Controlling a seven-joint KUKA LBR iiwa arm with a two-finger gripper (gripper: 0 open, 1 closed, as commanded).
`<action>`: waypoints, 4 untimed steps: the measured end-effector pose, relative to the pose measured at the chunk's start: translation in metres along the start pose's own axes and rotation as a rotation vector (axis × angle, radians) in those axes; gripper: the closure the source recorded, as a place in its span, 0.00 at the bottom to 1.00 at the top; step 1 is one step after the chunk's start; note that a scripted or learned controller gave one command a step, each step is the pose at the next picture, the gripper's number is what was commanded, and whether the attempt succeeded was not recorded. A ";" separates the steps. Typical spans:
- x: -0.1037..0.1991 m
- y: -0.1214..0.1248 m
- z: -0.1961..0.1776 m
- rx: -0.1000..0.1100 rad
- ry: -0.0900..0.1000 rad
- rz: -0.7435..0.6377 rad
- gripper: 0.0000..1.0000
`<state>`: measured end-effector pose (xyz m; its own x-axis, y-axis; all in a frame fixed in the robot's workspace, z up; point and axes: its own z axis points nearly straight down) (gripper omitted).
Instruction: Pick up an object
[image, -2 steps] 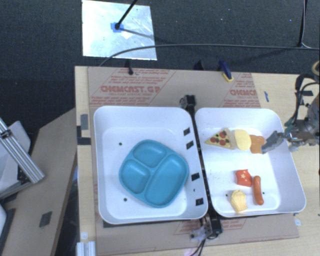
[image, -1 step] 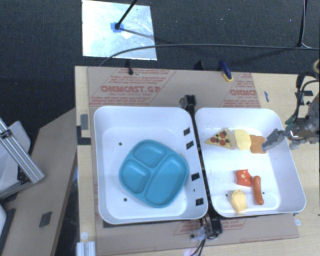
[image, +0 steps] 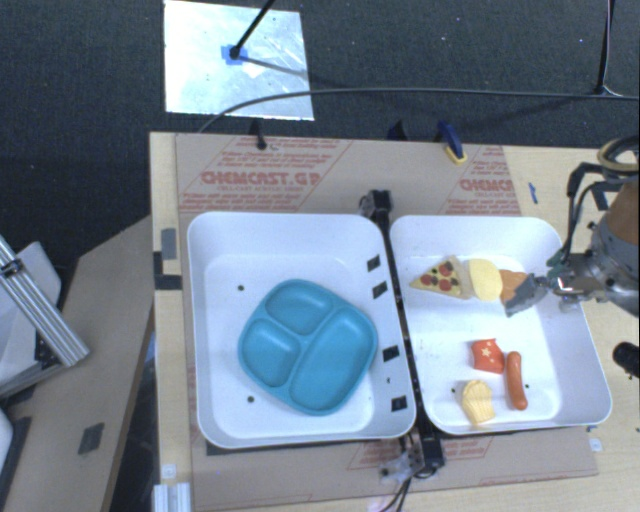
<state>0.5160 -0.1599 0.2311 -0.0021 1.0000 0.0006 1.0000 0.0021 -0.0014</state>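
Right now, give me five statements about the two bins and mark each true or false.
1. The blue plate lies in the left bin. True.
2. The pizza slice lies in the left bin. False: it is in the right bin, near its far edge.
3. The gripper is over the right bin, beside the orange piece. True.
4. The sausage lies on the blue plate. False: it lies on the right bin's floor, beside the red piece.
5. The blue plate has one undivided well. False: it has three compartments.
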 end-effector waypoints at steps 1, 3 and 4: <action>0.003 0.006 0.061 0.001 0.000 0.001 0.00; 0.004 0.002 0.091 -0.005 -0.002 0.000 1.00; -0.005 0.000 0.043 -0.007 -0.003 0.002 1.00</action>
<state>0.5162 -0.1652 0.1883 0.0004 1.0000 -0.0022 1.0000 -0.0003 0.0059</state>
